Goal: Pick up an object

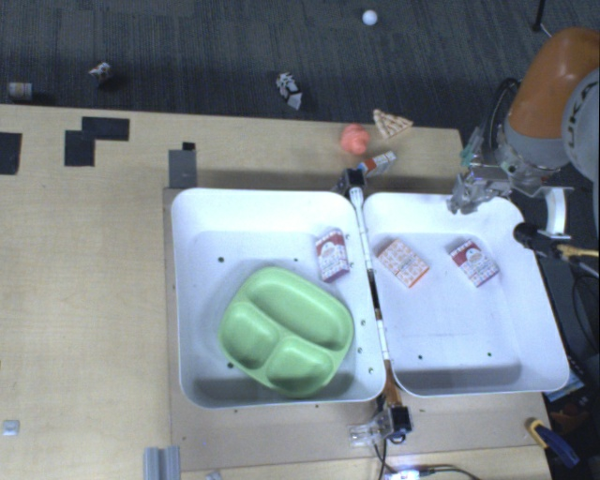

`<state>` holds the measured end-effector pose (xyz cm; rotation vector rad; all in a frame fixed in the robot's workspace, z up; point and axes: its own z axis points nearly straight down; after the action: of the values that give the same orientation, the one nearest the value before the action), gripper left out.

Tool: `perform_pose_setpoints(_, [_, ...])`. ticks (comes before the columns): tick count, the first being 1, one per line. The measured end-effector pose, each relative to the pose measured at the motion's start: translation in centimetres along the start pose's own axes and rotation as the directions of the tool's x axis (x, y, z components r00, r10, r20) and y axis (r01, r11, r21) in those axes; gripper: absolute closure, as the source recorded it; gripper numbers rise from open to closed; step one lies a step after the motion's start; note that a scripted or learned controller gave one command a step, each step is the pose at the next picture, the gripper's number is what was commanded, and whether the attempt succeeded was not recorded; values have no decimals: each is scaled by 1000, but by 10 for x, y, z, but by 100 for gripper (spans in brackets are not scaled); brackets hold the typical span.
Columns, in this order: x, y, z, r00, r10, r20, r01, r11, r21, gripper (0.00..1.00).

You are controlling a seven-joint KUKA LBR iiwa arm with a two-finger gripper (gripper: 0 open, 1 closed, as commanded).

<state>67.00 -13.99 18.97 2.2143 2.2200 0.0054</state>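
- Camera view looks down at a slant on a pale wood-grain desk (84, 281) bearing two shallow white bins side by side; beyond its far edge runs dark ribbed flooring (206, 47) scattered with small bits of debris and one small white ball (369, 17).
- Black tape patches (94, 139) lie on the desk's far left; a grey bracket (182, 167) stands at the left bin's far corner.
- Left bin (202, 234): smooth glossy plastic with rounded corners. Holds a light green compartment tray (286, 328), rounded and sectioned, lying tilted toward the near side, and a small red-and-white carton (331, 254) by the right wall.
- Right bin (469, 347): same make. Holds a flat red-patterned square packet (402, 262) and a second red-and-white carton (472, 262), lying apart in the far half.
- Behind the bins on the desk: pink ball (354, 139), tan wedge-shaped piece (392, 123), small tube-like item (379, 163).
- Gripper (466, 195): grey metal, hanging over the right bin's far right corner, below the arm's orange band; nothing seen in the jaws. Cannot tell whether jaws are apart or together.
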Motion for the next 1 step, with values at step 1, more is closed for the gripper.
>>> perform_pose_setpoints(1, [1,0,1,1000,0,-1,0,1000,2,0])
